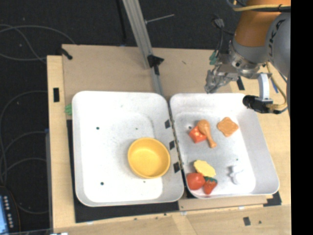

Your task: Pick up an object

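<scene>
While the tool point(213, 83) hovers above, the chicken leg point(207, 132) lies below.

The arm point(259, 18) enters from about two o'clock in the camera view, its orange band uppermost and the grey wrist below it. The wrist angles down toward eight o'clock, ending in the gripper point(213, 84), which sits at roughly one o'clock from the view's centre. Dark cabling runs along the wrist's three o'clock side. The fingertips point downward, bunched closely together.
</scene>
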